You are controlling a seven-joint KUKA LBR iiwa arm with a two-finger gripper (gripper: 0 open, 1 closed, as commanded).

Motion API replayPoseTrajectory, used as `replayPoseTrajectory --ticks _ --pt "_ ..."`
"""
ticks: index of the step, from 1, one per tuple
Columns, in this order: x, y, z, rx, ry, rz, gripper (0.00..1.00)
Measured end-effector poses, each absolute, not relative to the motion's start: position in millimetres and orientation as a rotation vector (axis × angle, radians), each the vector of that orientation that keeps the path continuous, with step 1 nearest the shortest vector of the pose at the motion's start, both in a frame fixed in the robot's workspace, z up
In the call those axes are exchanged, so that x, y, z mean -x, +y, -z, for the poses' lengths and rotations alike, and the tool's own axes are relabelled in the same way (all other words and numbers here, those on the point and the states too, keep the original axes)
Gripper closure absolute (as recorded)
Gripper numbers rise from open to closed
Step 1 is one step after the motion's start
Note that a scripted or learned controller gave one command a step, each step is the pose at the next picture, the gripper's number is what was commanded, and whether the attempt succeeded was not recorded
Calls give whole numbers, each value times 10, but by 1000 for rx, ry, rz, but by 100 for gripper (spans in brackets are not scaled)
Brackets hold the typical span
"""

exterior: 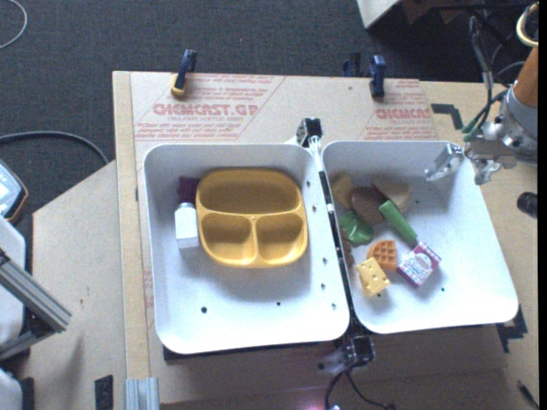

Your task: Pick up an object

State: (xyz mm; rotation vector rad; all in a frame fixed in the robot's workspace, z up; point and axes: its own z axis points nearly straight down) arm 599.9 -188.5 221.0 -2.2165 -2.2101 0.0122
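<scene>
I see the left bin [162, 254] mostly taken up by a yellow divided tray [251, 216], with a white bottle [186, 225] against its left edge. In the right bin [479, 263] the toys cluster near the left wall: green piece [397, 221], pink box [419, 265], cheese wedge [373, 276], waffle [384, 251]. The right half lies open. My gripper [464, 165] hangs over the upper right rim, jaws spread, pinching nothing.
</scene>
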Motion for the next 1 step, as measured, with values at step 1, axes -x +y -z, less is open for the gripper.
replayPoseTrajectory --ticks 1 --pt "-6027 -1881 -2296 2222 -2222 1 0"
